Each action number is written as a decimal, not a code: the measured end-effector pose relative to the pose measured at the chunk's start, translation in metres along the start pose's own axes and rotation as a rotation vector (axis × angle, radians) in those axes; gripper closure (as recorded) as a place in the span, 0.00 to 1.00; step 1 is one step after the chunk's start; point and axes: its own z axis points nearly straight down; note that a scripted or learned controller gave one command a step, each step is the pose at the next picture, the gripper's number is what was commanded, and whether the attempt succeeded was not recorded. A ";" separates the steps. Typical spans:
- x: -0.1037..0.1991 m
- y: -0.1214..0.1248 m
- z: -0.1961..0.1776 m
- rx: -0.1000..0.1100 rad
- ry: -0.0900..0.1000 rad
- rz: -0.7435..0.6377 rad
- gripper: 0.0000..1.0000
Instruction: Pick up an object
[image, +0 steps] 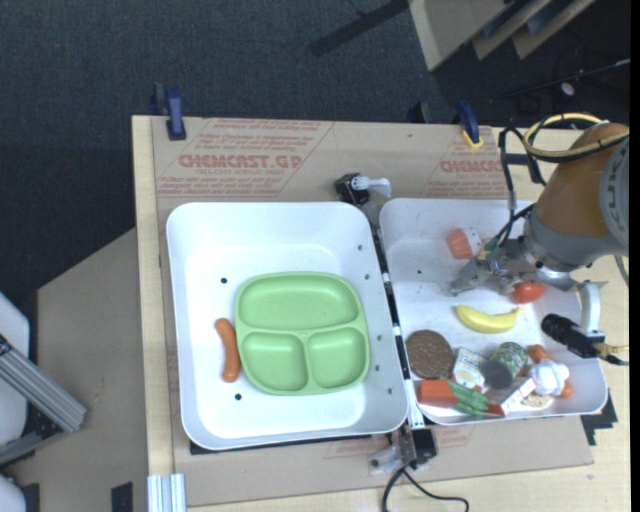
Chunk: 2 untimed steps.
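Banana (489, 318) lies just under the tool (487, 272), long axis across the right bin.

Nearest the camera, at the front of the right bin (420, 232), a heap of small things crowds the rim, with a brown patty (430, 351) at its left. Just behind the heap the banana rests alone on bare white floor, curved, its ends pointing left and right. Above it in the view hangs the tool, low over the bin; whether it is spread or closed I cannot tell, and nothing is seen in its grip. A red piece (527, 292) sits close by at its right, an orange block (459, 242) a little behind at its left. Judged from this, the banana is the nearest free target, a short move toward the camera, best pinched across its narrow width.
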 end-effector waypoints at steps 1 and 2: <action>-0.018 0.076 -0.002 0.053 0.010 0.002 0.00; 0.043 0.075 0.001 0.031 -0.019 0.009 0.00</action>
